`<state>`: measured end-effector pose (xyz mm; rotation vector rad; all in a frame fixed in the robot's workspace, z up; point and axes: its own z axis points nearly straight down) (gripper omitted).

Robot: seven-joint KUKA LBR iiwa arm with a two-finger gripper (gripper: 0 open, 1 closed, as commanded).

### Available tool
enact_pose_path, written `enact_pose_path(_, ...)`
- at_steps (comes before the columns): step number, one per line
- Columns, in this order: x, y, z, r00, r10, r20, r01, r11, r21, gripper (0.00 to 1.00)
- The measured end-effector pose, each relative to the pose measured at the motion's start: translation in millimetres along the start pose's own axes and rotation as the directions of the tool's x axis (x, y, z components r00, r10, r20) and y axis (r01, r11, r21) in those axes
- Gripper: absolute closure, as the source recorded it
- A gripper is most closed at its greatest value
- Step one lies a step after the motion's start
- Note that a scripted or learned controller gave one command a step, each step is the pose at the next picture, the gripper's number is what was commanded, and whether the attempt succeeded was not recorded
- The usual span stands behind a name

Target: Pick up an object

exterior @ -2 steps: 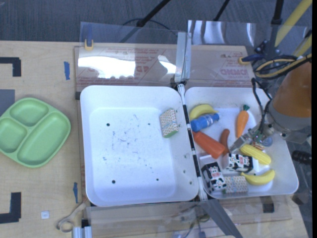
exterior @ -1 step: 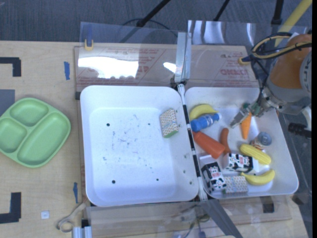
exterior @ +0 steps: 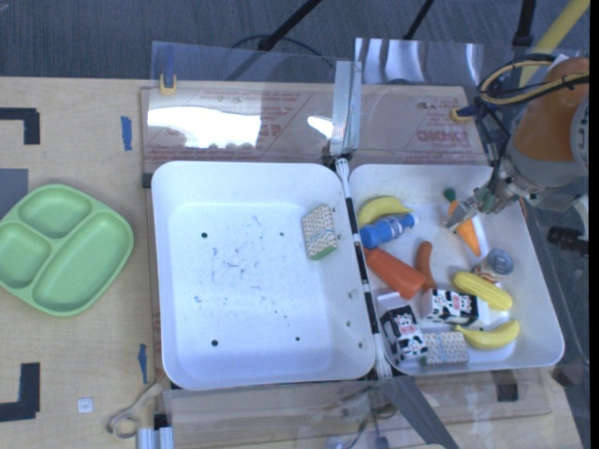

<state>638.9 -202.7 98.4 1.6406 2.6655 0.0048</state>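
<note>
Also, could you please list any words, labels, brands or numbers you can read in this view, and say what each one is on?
No text here can be read with confidence.
Red print on the clear panel behind the right bin: mirrored and blurred, unreadable.
Fainter red print on the clear panel behind the left bin: washed out by glare.
Blue bottle: label too small.
Black-and-white cartons: patterned, no legible words.

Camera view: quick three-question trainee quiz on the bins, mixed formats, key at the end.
1. True or false: the patterned sponge lies in the left bin.
2. The blue bottle touches which thing?
A. banana
B. green divided plate
C. blue tape
3. Fill in: the hand hovers over the ____ bin, near the orange carrot.

Key: 1 true; 2 A; 3 right.
</note>
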Motion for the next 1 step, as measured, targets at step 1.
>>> enact_pose_path(1,11.1,22.4,-91.0,0.996,0.091,-0.004,-0.091,0.996,0.005,1.0)
